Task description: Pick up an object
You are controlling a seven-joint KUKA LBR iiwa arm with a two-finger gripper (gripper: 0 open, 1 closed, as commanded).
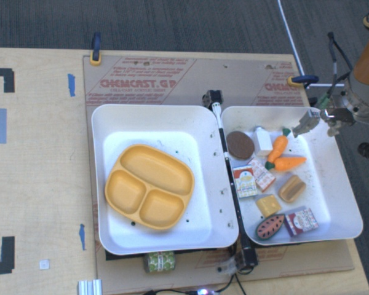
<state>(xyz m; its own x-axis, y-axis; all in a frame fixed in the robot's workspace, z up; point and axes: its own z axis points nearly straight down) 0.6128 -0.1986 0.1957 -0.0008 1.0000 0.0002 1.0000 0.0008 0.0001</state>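
1. We are viewing the arm [364, 66] entering from the right edge of the bench, its wrist reaching over the far right corner of the right bin [347, 201].
2. The gripper [320, 118] is hanging above that bin's far rim, with nothing between its fingers; whether the jaws are spread or closed we cannot tell, since they are too small and blurred.
3. Two carrots [283, 155] are lying near the far edge of the right bin, just below and left of the gripper. One is running with its long axis slanted from the far edge toward the bin's centre, green top at the far end; the other is lying roughly parallel to the far edge, tip pointing to the right wall.
4. A brown round disc [240, 144] is resting by the bin's left wall, beside a white block [263, 140].
5. Small printed cartons [253, 180] are sitting near the left wall at mid-bin; a bread-like piece [292, 189] and a yellow wedge [268, 204] are lying toward the centre.
6. A watermelon slice [270, 227] and a red carton [301, 221] are occupying the near edge.
7. The left bin [104, 121] is carrying a yellow three-compartment plate [149, 186], set at a tilt to the bin's edges.
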